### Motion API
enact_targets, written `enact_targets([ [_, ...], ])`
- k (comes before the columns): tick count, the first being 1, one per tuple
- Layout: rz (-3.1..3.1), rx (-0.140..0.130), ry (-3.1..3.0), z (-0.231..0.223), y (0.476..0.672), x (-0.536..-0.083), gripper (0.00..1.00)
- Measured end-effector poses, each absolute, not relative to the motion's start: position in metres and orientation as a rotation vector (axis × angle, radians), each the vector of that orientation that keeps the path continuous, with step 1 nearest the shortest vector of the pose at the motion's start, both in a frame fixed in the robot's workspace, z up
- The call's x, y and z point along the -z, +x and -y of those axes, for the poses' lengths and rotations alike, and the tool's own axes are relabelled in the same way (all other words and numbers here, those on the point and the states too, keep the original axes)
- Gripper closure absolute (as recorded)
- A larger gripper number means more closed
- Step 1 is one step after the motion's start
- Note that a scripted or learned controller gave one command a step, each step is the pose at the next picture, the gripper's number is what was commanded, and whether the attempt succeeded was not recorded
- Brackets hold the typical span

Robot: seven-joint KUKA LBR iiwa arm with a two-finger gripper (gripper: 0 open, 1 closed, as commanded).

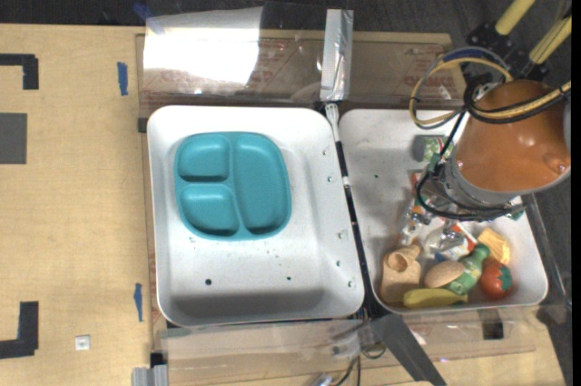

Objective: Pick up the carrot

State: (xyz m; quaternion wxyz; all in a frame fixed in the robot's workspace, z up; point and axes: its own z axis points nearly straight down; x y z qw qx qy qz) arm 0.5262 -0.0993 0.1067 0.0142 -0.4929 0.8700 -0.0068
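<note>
The wooden bench (73,193) carried two white bins. The claw (434,225) hung over the right bin (381,157), its grip impossible to tell. The carrot (467,241) seemingly lay beside it amid toy food; descending squarely probably came next.

I see arm (508,134) reaching in from right, over right bin (381,148), wrist pointing down toward bin's near half. Orange band faces cam, cables looped above and around it. Gripper (434,225) low in bin, under wrist, mostly hidden by arm body and wiring.
</note>
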Motion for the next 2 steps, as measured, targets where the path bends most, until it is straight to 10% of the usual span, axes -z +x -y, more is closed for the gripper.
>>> enact_targets([
  [1, -2.823, 0.007, -1.353, 0.0987, 0.5544, -0.2, 1.0],
  [2, -2.828, 0.001, -1.353, 0.0986, 0.5532, -0.1975, 0.0],
])
